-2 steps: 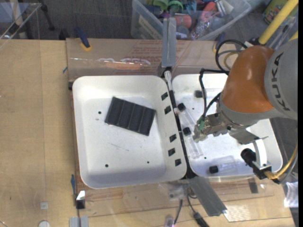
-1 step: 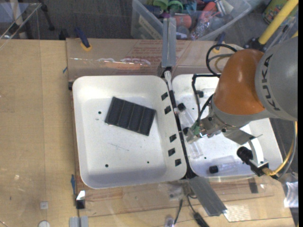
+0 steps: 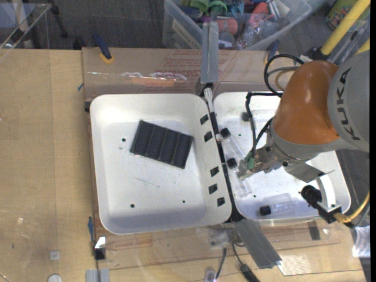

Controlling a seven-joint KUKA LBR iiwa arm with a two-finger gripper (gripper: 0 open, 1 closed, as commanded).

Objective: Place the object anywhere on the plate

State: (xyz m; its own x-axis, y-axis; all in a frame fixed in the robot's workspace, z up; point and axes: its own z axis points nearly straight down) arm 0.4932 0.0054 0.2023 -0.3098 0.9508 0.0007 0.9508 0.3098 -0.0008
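Arm (image 3: 305, 107) is hanging over the right bin (image 3: 282, 207), pincer (image 3: 245, 169) state unclear; dark plate (image 3: 161, 144) is lying at its 9 o'clock, awaiting the object.

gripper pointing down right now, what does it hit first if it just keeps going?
Most likely the white floor of the right bin, near the divider. The gripper points down there; a small clear object may lie just below, but depth is unclear.
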